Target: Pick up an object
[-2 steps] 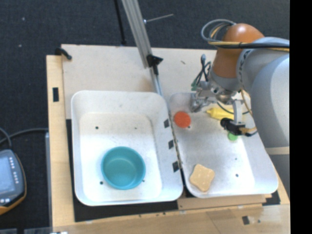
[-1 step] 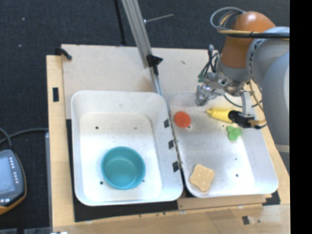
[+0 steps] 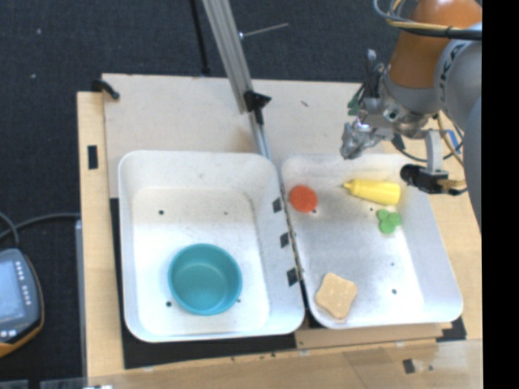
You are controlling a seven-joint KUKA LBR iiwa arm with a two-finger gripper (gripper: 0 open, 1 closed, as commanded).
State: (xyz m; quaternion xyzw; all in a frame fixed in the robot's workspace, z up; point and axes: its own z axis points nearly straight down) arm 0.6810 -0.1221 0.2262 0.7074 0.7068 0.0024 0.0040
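Observation:
My gripper (image 3: 354, 146) hangs over the far edge of the right bin (image 3: 422, 258), above and left of a yellow bottle-shaped toy (image 3: 374, 190). Nothing shows between its fingers. An orange-red round piece (image 3: 303, 198) lies near the right bin's left wall. A small green piece (image 3: 389, 220) sits just below the yellow toy. A tan bread-like slice (image 3: 335, 295) rests at the bin's near edge. A teal bowl (image 3: 204, 278) stands in the left bin (image 3: 146, 217).
A slanted metal post (image 3: 231, 51) rises behind the bins, ending near the gap between them. Bare bench board (image 3: 178, 112) lies behind the left bin. A handheld device (image 3: 15, 294) sits off the bench at far left.

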